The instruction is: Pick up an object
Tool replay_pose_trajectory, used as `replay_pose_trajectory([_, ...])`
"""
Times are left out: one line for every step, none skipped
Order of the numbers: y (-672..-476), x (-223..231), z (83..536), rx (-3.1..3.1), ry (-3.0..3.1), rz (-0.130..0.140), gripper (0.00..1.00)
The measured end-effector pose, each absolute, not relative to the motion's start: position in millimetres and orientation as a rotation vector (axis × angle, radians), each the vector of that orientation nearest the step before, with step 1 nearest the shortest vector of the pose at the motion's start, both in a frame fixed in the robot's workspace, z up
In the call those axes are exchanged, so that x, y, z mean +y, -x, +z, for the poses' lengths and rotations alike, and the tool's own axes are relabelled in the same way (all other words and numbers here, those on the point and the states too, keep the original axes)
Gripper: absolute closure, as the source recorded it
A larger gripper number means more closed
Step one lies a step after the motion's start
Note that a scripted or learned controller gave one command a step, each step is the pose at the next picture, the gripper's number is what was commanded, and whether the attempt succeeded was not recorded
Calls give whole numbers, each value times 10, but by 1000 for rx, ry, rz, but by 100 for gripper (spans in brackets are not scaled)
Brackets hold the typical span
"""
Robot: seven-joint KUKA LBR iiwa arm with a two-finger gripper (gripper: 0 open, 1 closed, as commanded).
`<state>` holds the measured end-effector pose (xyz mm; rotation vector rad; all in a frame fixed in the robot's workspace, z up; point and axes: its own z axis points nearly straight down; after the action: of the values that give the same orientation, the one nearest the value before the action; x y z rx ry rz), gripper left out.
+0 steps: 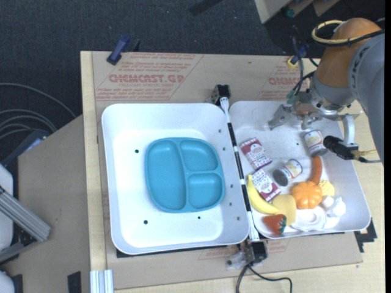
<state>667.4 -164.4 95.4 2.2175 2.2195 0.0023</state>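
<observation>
Dark carpet is surrounding the bench, and 2 white bins are sitting on a brown board. The likeliest object to pick is the small can [313, 140], which is standing in the right bin [360, 194] toward 2 o'clock, apart from the heap. It is looking light and stiff, but its round wall is probably slippery, so I am judging that a hold across the middle of its body is the safest.

The gripper [293, 113] is hanging over the same bin at about 12 o'clock, near the can and nothing is showing inside it; whether it is spread or pressed together I cannot tell.

From the can toward 7 o'clock, a second can [287, 173] is lying on its side, and a sausage [316, 168] is lying just beside. Further toward 6 o'clock, an orange pumpkin [306, 194], a banana [263, 200] and a red pepper [276, 223] are crowding together. 2 red packets [255, 153] are lying near the inner rim at 9 o'clock.

Open floor is remaining around the can toward 10 o'clock, while the outer rim at 3 o'clock is standing close. The left bin [122, 133] is holding 1 blue plate [184, 174].
</observation>
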Motion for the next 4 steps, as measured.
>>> replay_pose_trajectory([-6666, -1865, 849, 2219, -2221, 1, 0])
replay_pose_trajectory([-6676, -1860, 959, 2218, -2217, 3, 100])
replay_pose_trajectory([-6675, -1859, 957, 2218, -2217, 3, 0])
replay_pose_trajectory([-6683, -1861, 1065, 2216, -2215, 5, 100])
